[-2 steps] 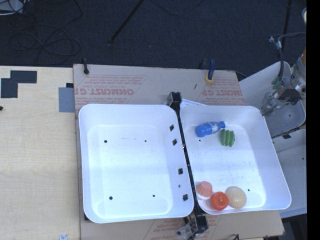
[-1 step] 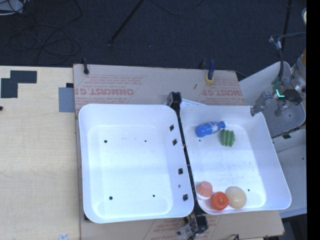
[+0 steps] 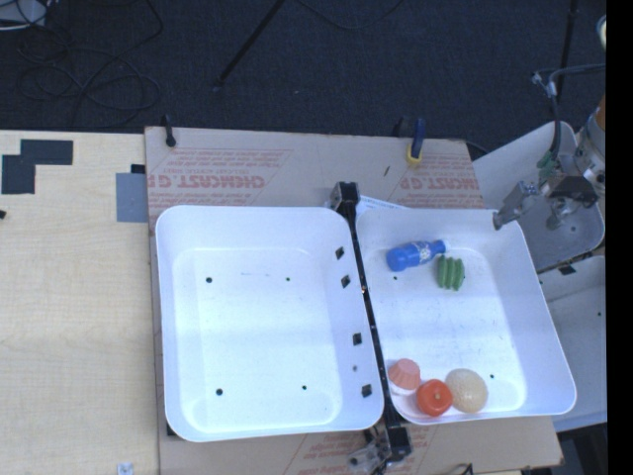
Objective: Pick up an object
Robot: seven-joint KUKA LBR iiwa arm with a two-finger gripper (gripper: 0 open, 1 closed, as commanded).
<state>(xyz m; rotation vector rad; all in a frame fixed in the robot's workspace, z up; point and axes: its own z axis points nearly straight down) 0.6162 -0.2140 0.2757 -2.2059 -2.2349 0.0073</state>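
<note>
The right bin [image 3: 549, 349] holds a blue bottle [image 3: 414, 254] lying on its side near the far end, with a small green ribbed object [image 3: 451, 272] just right of it. At the near end sit a pink piece [image 3: 404, 373], a red-orange tomato-like ball [image 3: 433, 397] and a pale beige ball [image 3: 467, 389], all close together. My gripper [image 3: 526, 218] hangs over the right bin's far right corner, up and right of the green object. Its fingers stand apart with nothing between them.
The left bin [image 3: 173, 295] sits beside the right one, with a black divider strip [image 3: 358, 295] along the shared edge. Both rest on cardboard [image 3: 247, 171]. A yellow-blue clamp [image 3: 415, 146] stands at the cardboard's far edge. A wooden bench [image 3: 69, 305] lies to the left.
</note>
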